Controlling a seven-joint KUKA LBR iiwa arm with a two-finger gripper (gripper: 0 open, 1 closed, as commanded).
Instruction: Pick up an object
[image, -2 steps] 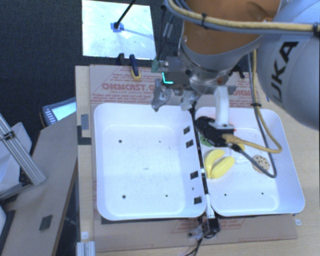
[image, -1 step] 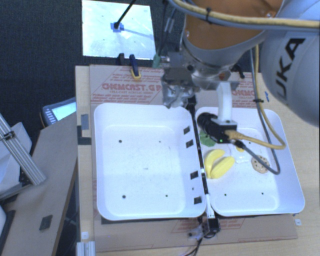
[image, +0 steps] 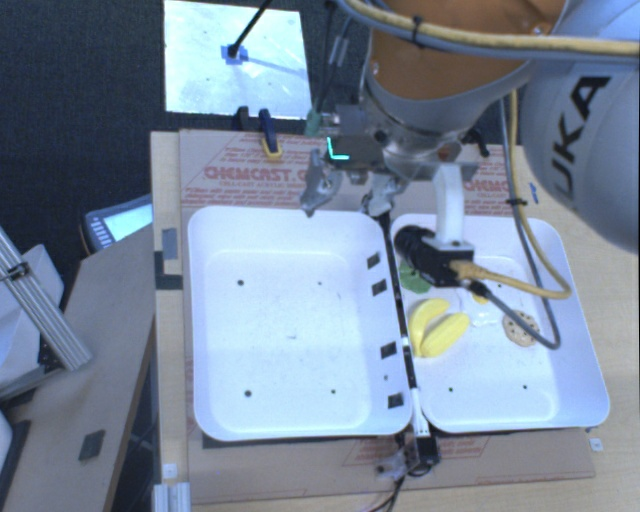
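1. KUKA iiwa arm (image: 480, 60): reaches in from the right and hangs over the far rims of the bins, so its bulk hides part of the back of the bench.
2. Left bin (image: 290, 400): a shallow white tray, bare but for dark specks; it lies edge to edge with its neighbour, joined by black clips along the shared wall.
3. Right bin (image: 530, 400): holds all the loose objects, gathered near the shared wall at its far half.
4. Gripper (image: 345, 195): poised above the far rim of the left bin, away from the objects. Its two fingers stand apart with nothing between them.
5. Yellow banana-like toy (image: 438, 328): the likeliest thing to pick, lying flat in the right bin just beside the dividing wall.
6. Round spotted piece (image: 520, 328): possibly a cookie toy, too small to be sure; lies to the right of the banana.
7. Green object (image: 413, 278): mostly hidden under a black fitting.
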